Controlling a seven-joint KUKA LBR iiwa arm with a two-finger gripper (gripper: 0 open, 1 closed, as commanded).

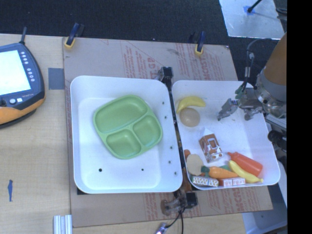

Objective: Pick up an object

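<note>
Hovering over the right bin (273, 177) with its fingers spread and nothing between them, the gripper (225, 112) hangs, we judge, poised for a pick, nearest the banana (191, 102) and egg (189, 116) just beside it.

Scattered in the right bin (253, 130): yellow banana (191, 102) at the upper left corner, tan ball (189, 117) touching just below it; brown-and-white packet (210, 147) near the middle; orange pepper (247, 163), yellow piece (243, 172), carrot (222, 172), beige disc (194, 163) and printed box (218, 182) crowded along the lower edge.
</note>
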